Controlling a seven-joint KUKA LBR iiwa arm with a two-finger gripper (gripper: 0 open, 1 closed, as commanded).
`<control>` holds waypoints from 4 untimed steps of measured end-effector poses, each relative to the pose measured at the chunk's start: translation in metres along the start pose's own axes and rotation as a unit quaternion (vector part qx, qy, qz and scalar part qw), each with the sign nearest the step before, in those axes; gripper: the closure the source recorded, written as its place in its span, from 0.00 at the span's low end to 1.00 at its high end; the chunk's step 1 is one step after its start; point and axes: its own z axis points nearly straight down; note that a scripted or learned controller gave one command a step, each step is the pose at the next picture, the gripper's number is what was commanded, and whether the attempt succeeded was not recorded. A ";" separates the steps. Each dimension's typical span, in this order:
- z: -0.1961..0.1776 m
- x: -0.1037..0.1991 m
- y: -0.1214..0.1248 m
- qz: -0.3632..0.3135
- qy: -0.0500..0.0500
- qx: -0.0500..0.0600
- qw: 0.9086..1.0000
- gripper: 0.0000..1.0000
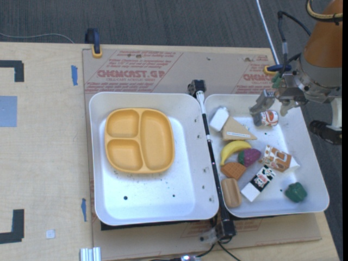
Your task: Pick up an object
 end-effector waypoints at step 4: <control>0.069 0.042 -0.040 0.000 0.000 -0.001 1.000 1.00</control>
